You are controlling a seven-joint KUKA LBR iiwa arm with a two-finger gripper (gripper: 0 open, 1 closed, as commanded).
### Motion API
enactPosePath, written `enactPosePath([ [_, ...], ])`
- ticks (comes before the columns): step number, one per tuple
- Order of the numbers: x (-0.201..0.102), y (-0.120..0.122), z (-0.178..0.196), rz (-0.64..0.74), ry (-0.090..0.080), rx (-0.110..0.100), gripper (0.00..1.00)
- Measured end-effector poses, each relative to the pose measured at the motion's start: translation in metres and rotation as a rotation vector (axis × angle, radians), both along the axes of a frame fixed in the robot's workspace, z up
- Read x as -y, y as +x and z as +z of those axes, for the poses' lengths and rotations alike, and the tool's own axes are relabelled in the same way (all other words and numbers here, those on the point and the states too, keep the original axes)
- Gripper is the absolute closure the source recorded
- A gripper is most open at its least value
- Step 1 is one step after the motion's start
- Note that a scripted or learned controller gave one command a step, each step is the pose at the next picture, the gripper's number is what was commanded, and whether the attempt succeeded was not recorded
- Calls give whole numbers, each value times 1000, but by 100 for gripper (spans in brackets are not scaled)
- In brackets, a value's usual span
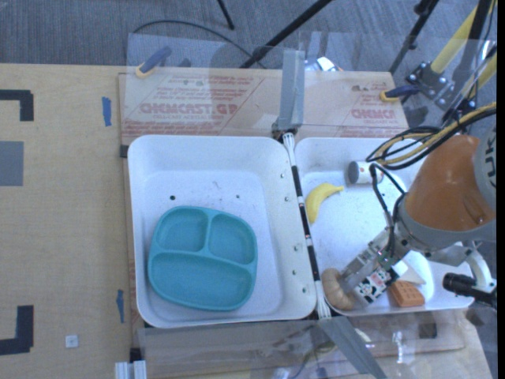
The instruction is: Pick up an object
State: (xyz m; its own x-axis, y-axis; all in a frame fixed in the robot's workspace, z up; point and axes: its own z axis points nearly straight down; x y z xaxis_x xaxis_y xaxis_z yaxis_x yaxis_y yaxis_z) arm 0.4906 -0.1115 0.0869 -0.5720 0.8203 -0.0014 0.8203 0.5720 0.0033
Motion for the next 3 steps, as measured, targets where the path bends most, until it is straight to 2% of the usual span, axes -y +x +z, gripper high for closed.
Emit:
enactPosePath([
  [1, 13, 44, 0, -96, 0, 2, 0],
  [2, 17, 126, -1, -187, -1, 0, 0],
  [3, 2, 27, 0, -275, 1, -1, 0],
])
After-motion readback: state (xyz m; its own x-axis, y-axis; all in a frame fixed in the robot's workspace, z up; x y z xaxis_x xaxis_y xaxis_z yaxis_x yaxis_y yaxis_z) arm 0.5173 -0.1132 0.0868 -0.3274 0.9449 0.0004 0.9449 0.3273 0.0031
